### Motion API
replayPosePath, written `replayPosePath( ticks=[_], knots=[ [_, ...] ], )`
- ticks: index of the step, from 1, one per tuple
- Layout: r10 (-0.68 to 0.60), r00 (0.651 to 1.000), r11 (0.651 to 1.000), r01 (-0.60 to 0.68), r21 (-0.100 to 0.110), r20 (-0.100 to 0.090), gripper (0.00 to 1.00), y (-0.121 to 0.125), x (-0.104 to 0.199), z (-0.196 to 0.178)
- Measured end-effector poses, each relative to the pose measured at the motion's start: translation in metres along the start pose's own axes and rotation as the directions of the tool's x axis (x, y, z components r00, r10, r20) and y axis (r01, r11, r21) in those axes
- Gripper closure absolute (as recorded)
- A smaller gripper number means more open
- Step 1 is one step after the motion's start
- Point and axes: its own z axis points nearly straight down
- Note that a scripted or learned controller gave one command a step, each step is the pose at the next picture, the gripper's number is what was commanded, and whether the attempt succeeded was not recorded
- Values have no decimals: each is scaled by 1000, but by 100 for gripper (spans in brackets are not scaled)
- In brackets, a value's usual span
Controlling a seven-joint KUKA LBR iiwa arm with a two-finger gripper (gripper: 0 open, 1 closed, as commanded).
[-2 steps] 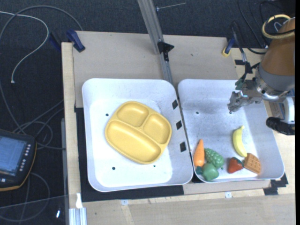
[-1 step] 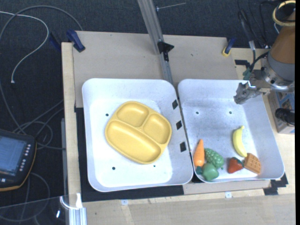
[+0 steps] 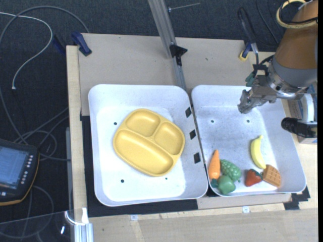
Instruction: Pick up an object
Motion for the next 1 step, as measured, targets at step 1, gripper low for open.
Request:
replayPosePath(
  ticks=[1],
  knots=[
    [1, 1000, 1000, -1, 3, 0, 100, -19, 50, 6]
  ],
)
